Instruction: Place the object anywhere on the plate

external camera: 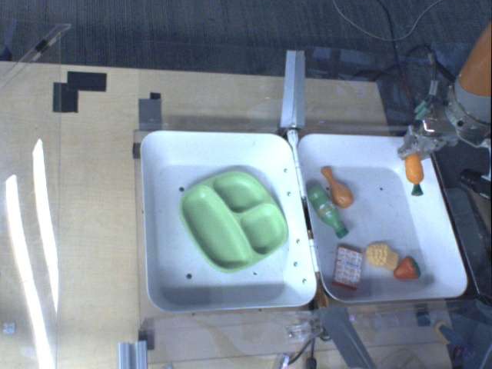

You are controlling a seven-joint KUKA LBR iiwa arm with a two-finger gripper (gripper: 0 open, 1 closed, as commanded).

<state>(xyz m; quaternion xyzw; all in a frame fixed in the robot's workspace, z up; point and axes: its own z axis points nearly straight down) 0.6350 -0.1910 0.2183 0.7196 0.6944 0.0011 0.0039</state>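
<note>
At the upper right of the camera view, over the far right corner of the right bin [453,271]: gripper [416,149], closed on a toy carrot [414,170] hanging orange end up, green tip down, above the bin's right rim. In the left bin [154,206]: green three-part plate [233,220], tilted, well apart from the carrot. On the right bin's floor: chicken drumstick [337,187] beside a green bottle [326,211] near the divider; lower down, a red-checked box [348,266], a yellow corn piece [380,254] touching a strawberry [407,267].

Pale wood bench [69,229] — dark carpet floor [192,21], glare streaks.
</note>
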